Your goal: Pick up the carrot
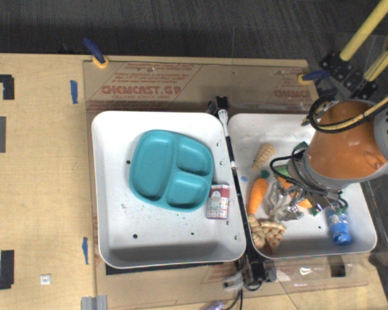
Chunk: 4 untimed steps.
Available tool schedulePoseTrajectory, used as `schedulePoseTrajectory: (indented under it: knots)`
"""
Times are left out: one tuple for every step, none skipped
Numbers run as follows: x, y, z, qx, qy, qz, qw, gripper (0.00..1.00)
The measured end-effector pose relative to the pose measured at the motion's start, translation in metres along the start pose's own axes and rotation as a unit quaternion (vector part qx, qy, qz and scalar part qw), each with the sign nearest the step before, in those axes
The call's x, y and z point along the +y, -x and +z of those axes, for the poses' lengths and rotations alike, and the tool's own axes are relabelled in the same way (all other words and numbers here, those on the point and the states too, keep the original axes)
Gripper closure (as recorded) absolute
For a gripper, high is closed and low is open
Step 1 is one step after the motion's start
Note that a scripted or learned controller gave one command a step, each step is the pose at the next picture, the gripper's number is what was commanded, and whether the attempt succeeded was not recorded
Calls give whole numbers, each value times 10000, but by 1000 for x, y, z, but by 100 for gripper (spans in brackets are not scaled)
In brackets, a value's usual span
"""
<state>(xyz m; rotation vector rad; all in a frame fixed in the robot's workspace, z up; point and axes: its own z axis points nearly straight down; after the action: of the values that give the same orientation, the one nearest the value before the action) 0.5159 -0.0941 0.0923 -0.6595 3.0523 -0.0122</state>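
The orange carrot (257,195) lies in the right bin (365,237), close to that bin's left wall and pointing roughly toward the front. My gripper (281,204) is low in the same bin, just to the right of the carrot, under the arm's orange band (341,148). Its metal parts and cables clutter the spot. I see nothing clearly lifted by it.
The right bin also holds a ribbed tan cone (264,154) at the back, a tan knobbly item (266,231) at the front left, and a blue item (339,228) at the front right. In the left bin (110,173) sit a teal divided plate (171,170) and a small packet (218,202).
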Motion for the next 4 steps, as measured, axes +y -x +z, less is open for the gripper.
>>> schedulePoseTrajectory:
  knots:
    - [1,0,1,5,9,-10,10000,0]
    - [1,5,-12,-55,-14,-16,10000,100]
    - [-16,-15,0,-34,35,-1761,9844,100]
    - [-15,-11,-11,-79,16,-1769,9842,100]
